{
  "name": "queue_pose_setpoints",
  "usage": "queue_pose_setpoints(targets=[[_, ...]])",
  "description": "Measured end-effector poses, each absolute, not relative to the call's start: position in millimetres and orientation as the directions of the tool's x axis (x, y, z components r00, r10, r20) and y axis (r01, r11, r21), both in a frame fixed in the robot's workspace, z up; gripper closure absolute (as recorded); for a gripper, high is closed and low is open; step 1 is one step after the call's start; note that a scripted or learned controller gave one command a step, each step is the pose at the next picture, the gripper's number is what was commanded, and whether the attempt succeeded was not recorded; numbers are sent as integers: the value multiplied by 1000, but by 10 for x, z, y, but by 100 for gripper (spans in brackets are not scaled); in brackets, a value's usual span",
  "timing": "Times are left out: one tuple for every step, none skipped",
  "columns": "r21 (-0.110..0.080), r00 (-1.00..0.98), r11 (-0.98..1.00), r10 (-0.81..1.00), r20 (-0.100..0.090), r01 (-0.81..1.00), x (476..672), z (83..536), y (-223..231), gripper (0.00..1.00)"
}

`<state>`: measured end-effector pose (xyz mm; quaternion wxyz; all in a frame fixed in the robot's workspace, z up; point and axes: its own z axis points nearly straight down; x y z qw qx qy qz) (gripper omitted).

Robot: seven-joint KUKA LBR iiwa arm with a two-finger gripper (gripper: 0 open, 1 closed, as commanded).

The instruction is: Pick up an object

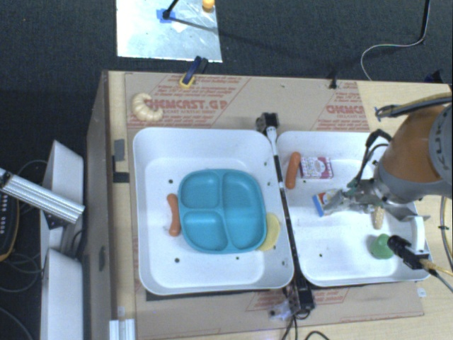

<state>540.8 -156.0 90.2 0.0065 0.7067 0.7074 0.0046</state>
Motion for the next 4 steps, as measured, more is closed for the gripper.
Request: queue_pose_setpoints(targets=[[15,-3,3,1000,-1,1000,5882,898,-1043,0],[5,-3,3,1000,-2,1000,6695,1266,-1776,0],[1,-5,5,1000,1,1000,6172,1162,-1035,0],[10,-4,4,1000,1,1000,6632,906,-1487,0]])
